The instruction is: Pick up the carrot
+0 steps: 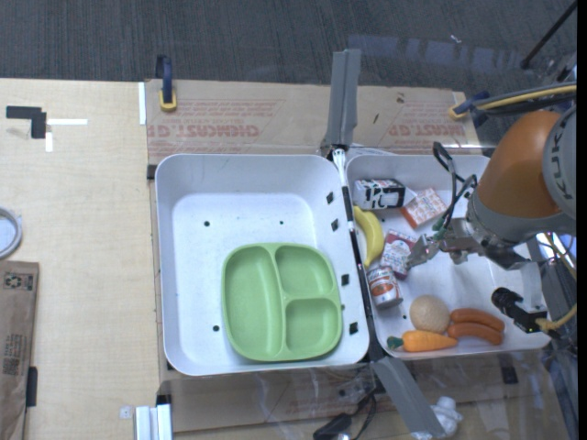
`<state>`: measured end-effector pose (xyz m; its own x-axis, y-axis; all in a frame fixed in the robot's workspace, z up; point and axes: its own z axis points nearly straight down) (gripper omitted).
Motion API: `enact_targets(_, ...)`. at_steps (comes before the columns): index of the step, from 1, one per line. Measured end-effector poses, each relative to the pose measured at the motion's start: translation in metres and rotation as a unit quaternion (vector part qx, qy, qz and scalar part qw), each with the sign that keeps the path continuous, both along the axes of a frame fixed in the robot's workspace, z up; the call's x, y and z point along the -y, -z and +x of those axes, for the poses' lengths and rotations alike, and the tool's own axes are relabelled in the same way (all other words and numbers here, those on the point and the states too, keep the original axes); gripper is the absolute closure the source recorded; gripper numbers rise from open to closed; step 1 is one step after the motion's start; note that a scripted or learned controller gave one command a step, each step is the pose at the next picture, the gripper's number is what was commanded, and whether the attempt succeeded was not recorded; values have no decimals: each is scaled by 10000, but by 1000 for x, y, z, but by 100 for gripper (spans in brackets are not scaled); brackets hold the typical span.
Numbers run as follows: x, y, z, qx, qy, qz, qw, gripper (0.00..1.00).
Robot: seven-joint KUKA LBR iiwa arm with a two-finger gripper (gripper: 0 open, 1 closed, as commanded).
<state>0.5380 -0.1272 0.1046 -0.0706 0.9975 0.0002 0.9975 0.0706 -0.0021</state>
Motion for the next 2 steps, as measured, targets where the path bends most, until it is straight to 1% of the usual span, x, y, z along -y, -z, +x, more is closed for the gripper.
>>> enact_targets(1,-74,-86,-61,-7,776,-5,9970,0)
enact_targets(2,-17,14,-62,-3,86,-15,10000,0)
